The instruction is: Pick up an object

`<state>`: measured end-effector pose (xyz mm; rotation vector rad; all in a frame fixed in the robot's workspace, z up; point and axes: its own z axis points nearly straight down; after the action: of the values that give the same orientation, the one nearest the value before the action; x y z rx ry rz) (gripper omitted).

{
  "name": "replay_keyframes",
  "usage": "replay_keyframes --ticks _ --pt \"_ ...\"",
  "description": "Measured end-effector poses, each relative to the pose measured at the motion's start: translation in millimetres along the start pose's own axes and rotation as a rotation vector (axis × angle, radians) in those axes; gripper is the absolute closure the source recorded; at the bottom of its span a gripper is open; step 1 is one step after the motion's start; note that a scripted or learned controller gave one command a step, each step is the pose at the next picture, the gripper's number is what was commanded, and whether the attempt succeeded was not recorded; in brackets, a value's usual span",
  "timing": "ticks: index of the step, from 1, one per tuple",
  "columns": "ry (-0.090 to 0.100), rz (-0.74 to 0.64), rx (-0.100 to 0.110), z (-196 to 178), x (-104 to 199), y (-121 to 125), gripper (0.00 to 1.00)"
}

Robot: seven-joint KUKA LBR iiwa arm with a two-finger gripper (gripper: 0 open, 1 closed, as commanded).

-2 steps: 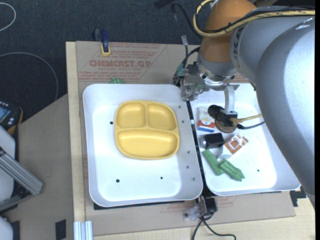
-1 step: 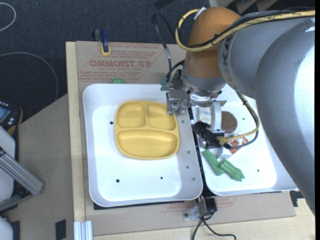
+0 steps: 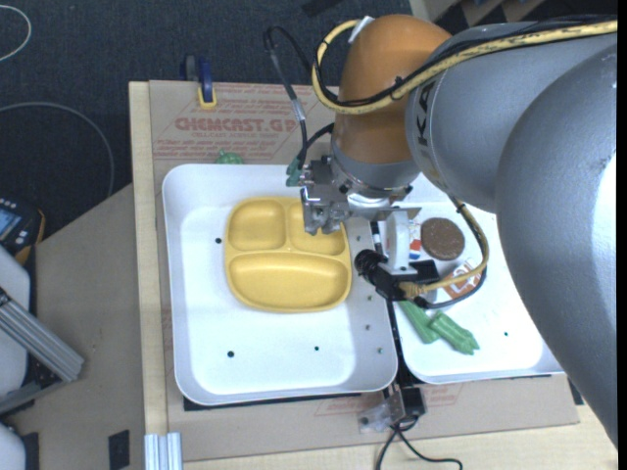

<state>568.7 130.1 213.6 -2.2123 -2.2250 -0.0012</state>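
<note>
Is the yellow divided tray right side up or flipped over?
Right side up: the yellow tray in the left bin shows its hollow compartments facing upward.

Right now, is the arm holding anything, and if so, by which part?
It cannot be told. The end effector sits over the right rim of the yellow divided plate in the left bin, with nothing visibly gripped.

A brown board [image 3: 235,120] printed with red lettering lies under the two white bins, showing most at twelve o'clock. A blue-and-yellow clamp [image 3: 205,82] grips its far edge at eleven o'clock, dark carpet [image 3: 118,27] lies beyond, and a metal rail [image 3: 39,346] slants at eight o'clock
</note>
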Motion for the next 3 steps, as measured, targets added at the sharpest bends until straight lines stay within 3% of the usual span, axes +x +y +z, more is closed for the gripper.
replay_keyframes --ticks 1,2,3 --pt "0.0 -0.004 0.002 -29.4 68.8 -60.1 1.0" --pt "-0.005 0.019 -0.019 -150.4 -64.0 -56.9 1.0" --pt "-0.005 0.013 0.008 -60.8 -117.8 -71.0 1.0"
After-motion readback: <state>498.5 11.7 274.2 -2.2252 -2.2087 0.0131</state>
